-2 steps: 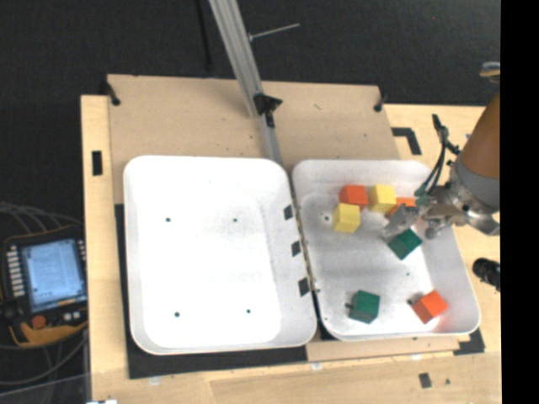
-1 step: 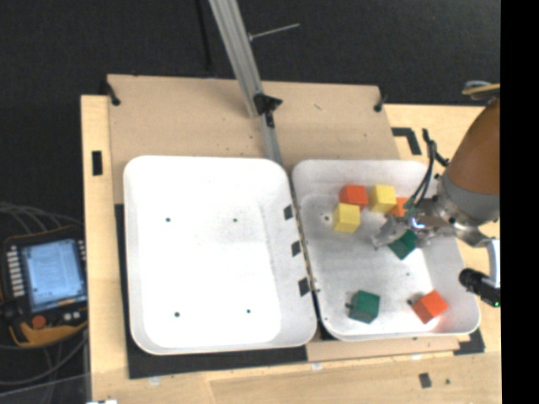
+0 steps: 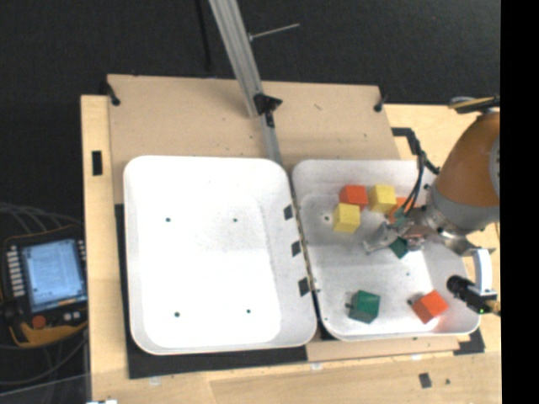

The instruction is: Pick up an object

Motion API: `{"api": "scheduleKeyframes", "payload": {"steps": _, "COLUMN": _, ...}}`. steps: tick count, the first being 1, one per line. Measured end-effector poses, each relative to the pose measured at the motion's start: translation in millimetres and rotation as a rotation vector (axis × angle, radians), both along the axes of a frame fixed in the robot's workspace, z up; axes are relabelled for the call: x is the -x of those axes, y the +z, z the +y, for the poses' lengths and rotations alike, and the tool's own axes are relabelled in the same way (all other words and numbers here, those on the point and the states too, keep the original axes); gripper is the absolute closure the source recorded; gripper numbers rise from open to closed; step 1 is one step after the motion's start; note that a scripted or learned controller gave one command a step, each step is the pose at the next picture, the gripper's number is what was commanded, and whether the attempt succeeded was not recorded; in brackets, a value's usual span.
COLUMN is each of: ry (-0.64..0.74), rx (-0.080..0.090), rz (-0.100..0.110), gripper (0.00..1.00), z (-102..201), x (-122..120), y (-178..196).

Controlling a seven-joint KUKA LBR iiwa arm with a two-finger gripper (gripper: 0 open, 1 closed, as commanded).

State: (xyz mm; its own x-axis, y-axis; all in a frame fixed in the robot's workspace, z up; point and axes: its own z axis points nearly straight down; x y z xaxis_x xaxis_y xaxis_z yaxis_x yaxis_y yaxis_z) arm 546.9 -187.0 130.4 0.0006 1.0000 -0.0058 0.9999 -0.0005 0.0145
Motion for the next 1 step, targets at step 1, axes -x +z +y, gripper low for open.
{"api": "scheduleKeyframes", "payload": {"steps": 1, "ry": -0.008, "rx": 0.003, "rz": -0.005, "gripper": 1.00, "z": -2.1, "x": -0.9, "y": 10.0}}
